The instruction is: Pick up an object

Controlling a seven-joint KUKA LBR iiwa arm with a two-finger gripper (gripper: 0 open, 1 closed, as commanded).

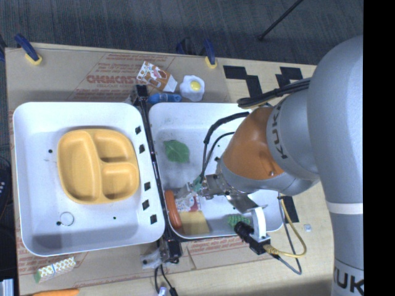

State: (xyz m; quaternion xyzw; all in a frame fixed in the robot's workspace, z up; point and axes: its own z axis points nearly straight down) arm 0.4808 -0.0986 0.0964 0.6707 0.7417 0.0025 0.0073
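We cannot tell how the claw (196,193) stands, low in the right bin (162,117) over a wrapped packet (186,202) crowded by a sausage (172,209) and cheese block (192,222), so it may slip or snag neighbours.

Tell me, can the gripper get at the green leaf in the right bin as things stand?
Probably yes. The green leaf lies alone on bare floor of the right bin, nothing on top of it or against it. The arm hangs over the same bin, just right of it, so only a short move seems needed.
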